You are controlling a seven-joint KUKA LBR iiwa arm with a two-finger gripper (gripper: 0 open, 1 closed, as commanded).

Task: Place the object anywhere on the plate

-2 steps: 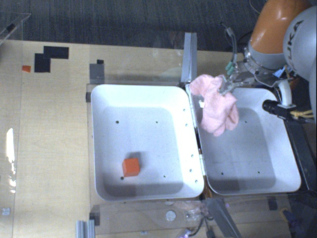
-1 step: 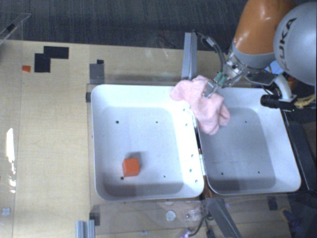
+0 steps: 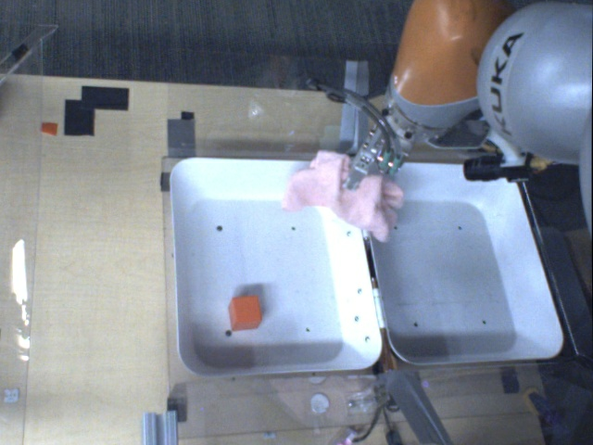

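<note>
Room lies wide in both shallow white bins [image 3: 278, 360], while the gripper [image 3: 357, 182] pinches a soft pink crumpled cloth [image 3: 347, 197] above their shared edge.

Pale pink cloth [image 3: 343, 197] seen at the gripper [image 3: 369, 167], orange block [image 3: 246, 312] seen well below-left of it, two white bins [image 3: 278, 355] beneath, grey arm [image 3: 547, 72] banded in orange above it

A pale wooden bench [image 3: 93, 276] bears two shallow white bins, the left bin [image 3: 199, 248] and right bin [image 3: 519, 276], side by side.
</note>
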